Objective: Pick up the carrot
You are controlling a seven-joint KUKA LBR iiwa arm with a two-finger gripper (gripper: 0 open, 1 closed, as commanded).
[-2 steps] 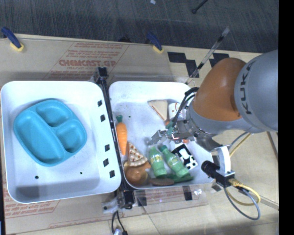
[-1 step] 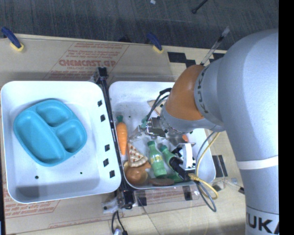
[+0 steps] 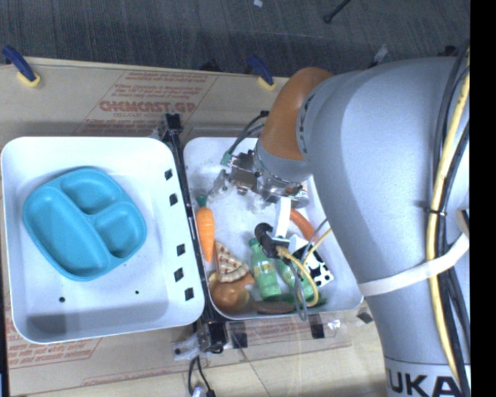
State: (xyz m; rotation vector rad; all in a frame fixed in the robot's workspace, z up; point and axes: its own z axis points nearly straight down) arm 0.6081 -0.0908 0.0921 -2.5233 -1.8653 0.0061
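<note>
a blue plate (image 3: 83, 222) was seen in the left bin (image 3: 16, 304). in the right bin (image 3: 202, 164), the carrot (image 3: 205, 231) was laid along the left wall, green end toward the far side, gripped by nothing. a pizza slice (image 3: 228, 260) was set just beside its near tip, with a brown lump (image 3: 228, 294) beyond that. the hand (image 3: 230, 176) was held near the carrot's green end; whether it was wide or narrow could not be told. a green bottle (image 3: 267, 278) was laid further right, and an orange piece (image 3: 302, 222) was partly hidden by the arm.
</note>
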